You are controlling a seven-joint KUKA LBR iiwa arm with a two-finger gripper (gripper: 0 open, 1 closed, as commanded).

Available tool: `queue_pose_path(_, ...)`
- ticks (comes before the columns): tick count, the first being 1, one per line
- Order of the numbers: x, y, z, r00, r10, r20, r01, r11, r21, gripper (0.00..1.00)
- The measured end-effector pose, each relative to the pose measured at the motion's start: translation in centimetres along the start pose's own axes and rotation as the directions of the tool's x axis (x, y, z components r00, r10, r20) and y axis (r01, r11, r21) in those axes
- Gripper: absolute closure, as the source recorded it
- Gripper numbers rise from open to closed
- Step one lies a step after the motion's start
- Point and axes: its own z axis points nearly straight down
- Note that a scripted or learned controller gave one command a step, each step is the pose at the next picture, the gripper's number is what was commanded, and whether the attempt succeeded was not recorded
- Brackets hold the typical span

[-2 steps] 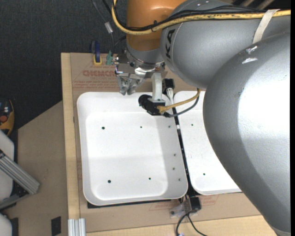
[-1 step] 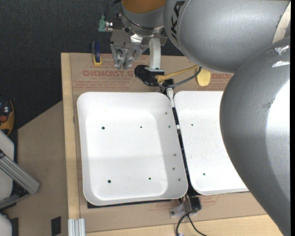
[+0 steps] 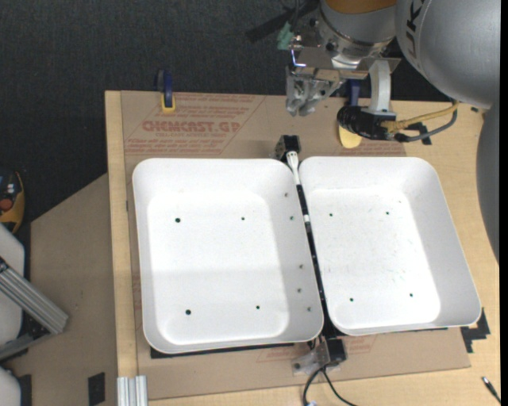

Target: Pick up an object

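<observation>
Dark, coarse matting lies behind a brown table (image 3: 198, 119) printed with red lettering. Two white bins sit on it side by side, touching along a middle seam. The left bin (image 3: 136, 238), as the camera sees it, has four small dark dots (image 3: 178, 220) on its floor and a brighter band of light across its near half. The right bin (image 3: 454, 238) has the same dots and a faint grey speckle on its floor.

A black clip (image 3: 288, 146) sits at the far end of the seam. A second clip (image 3: 329, 350) sits at the near end, with a dark cable (image 3: 316, 388) trailing from it toward the camera. A blue and yellow clamp (image 3: 166, 89) grips the far edge of the table, well apart from the bins. A metal rail (image 3: 32, 305) lies off the table to the left.

The grey arm (image 3: 452, 47) fills the upper right, with its orange band (image 3: 357, 5) at the top edge. The gripper (image 3: 305, 101) hangs over the far strip of table beyond both bins, just past the black clip and apart from it. Its metal tips blur together, so I cannot tell whether it is parted or closed, or whether anything sits in it. Which thing it is meant to lift cannot be told from this view.
</observation>
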Motion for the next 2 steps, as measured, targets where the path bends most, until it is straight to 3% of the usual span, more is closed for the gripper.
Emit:
queue_pose_path(1, 9.3, -6.1, 9.1, 1.0, -0.023, -0.007, 0.023, 1.0, 0.016, 1.0)
queue_pose_path(2, 7.2, -5.9, 3.5, 1.0, -0.012, -0.007, 0.012, 1.0, -0.004, 1.0)
